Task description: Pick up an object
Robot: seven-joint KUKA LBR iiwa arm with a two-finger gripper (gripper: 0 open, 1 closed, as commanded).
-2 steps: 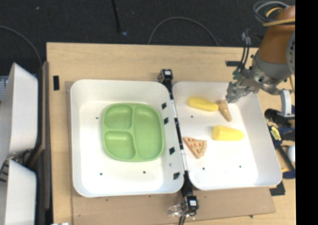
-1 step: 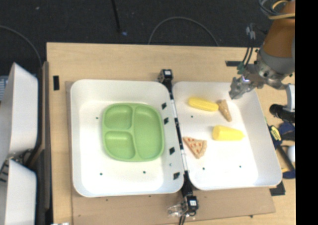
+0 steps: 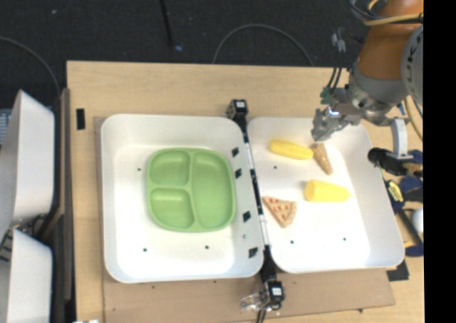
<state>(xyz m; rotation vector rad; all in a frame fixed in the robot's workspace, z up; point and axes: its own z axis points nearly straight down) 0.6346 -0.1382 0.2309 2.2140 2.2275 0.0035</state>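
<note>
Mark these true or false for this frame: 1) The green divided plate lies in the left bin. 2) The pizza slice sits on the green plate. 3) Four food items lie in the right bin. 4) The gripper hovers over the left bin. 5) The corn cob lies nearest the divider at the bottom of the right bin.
1) True: the green divided plate lies in the left bin.
2) False: the pizza slice lies in the right bin, near the divider.
3) True: corn cob, cone-shaped piece, yellow block and pizza slice.
4) False: the gripper is over the right bin's upper part, by the cone-shaped piece.
5) False: the corn cob lies near the top; the pizza slice is lowest.
</note>
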